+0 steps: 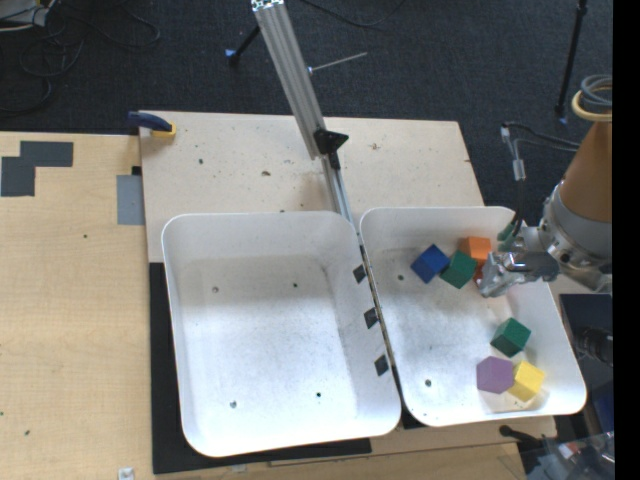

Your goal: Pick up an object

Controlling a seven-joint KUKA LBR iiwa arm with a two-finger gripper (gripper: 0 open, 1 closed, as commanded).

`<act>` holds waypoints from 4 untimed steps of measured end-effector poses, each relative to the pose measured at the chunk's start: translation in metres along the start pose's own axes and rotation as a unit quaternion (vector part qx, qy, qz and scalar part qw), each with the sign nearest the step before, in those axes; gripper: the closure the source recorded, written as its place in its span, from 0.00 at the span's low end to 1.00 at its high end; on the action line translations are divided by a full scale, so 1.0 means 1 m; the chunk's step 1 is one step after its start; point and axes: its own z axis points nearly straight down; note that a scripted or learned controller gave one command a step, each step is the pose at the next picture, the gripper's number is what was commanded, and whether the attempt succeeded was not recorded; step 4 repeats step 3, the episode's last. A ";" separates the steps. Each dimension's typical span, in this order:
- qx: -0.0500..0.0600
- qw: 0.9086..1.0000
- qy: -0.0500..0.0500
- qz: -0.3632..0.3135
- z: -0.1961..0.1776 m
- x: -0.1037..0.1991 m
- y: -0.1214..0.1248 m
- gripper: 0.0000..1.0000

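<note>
- Two shallow white bins are seen side by side on the surface (250, 158): the left bin (200, 238) and the right bin (420, 408).
- The arm (590, 183) is seen reaching in from the right, with an orange band above the wrist.
- The tool (492, 278) is placed low over the right bin, near its right wall.
- Whether the tool is wide or narrow cannot be told; nothing can be made out in its grasp.
- A blue cube (430, 263), a green cube (460, 269) and an orange cube (477, 248) are grouped just beside the tool, on its left; the green one is touching the orange one.
- A second green cube (511, 336) is found nearer the camera, apart from that group.
- A purple cube (494, 374) and a yellow cube (528, 380) are lying together at the near right corner of the right bin, touching.
- A slanted metal rail (295, 78) is seen rising from between the bins.
</note>
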 end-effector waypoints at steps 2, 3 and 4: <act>0.004 1.000 0.001 -0.002 0.020 0.102 0.020 1.00; 0.004 1.000 0.001 -0.002 0.032 0.161 0.030 1.00; 0.004 1.000 0.001 -0.002 0.032 0.161 0.030 1.00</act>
